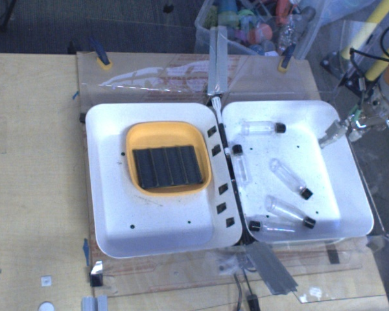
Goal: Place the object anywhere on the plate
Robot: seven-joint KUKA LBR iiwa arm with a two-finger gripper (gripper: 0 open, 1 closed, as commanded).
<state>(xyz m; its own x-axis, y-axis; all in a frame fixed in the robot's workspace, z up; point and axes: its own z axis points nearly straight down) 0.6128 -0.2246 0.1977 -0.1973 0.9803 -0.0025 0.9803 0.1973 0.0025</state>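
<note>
A yellow plate [137,138] lies in the left white bin [110,219]. On the plate rests a dark, ridged rectangular pad [167,166]. Several clear tubes with black caps lie scattered in the right bin [350,212], among them one at the back [259,127], one in the middle [286,175] and one near the front [286,211]. My gripper [340,129] hangs over the right bin's far right rim, small and partly cut off by clutter. None of the tubes lies close to it.
A row of black tabs [220,173] runs down the divide between the bins. A clear tub of coloured toys [259,11] stands behind the bench. Cables and gear [369,63] crowd the right side.
</note>
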